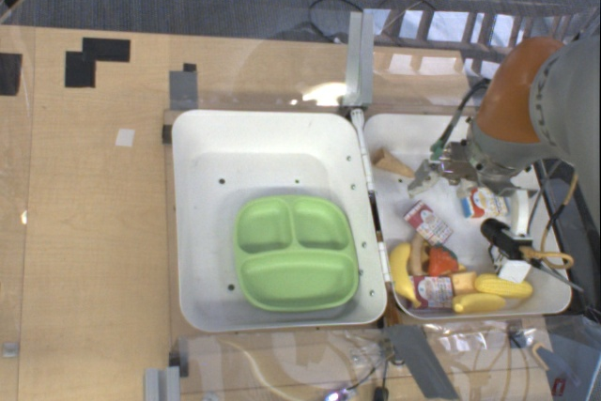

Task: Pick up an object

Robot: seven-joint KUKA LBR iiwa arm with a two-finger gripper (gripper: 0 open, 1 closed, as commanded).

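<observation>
While the gripper (pixel 424 181) hung low over the back half of the right bin (pixel 418 134), I logged its state as undetermined: from this overhead slant I could not tell whether it was released or clenched, and I saw nothing held in it. It pointed down and toward the left bin (pixel 216 155), on the end of the grey arm (pixel 563 99), which came in from the right with its orange band (pixel 512 99) above the wrist.

Nearest candidates for the pick:
- tan wedge (pixel 394 166), just beside the gripper on its left, near the bin's left wall; contact could not be judged.
- red-and-white carton (pixel 427 223), just in front of the gripper, lying tilted on the bin floor, apart from it.
- red, white and blue packet (pixel 484 202), below the wrist toward the right side of the bin.

Farther out, along the front wall of the same bin, lay a crowded cluster: banana (pixel 402 269) against the left wall, red piece (pixel 441 260) beside it, labelled can (pixel 437 289) on its side, and a yellow item (pixel 490 294) at the front right.

A green divided plate (pixel 296 251) sat flat in the front part of the left bin, well apart from the gripper.
</observation>
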